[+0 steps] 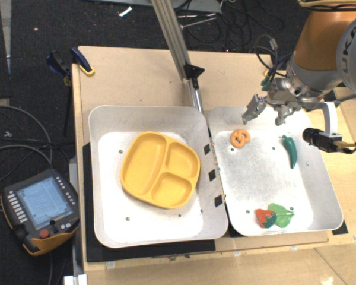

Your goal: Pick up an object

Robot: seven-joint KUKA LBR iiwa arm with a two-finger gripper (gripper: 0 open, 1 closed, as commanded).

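Small orange pretzel-shaped toy [240, 138]: lies in the right-hand shallow white bin [320, 218], upper left area, just below and left of the two-finger gripper [267, 113]. Gripper: fingers spread apart, nothing between them, hovering over the bin's upper edge. Grey-and-orange arm [326, 34]: enters from the right, wrist angled down-left. Green pepper-shaped toy [290, 151]: nearby, right of the pretzel.

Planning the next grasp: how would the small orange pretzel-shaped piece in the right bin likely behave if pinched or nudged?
The orange pretzel lies flat on the right bin, so it probably slides rather than rolls. It looks small and likely light. Its low profile and holes may leave the gripper little to pinch.
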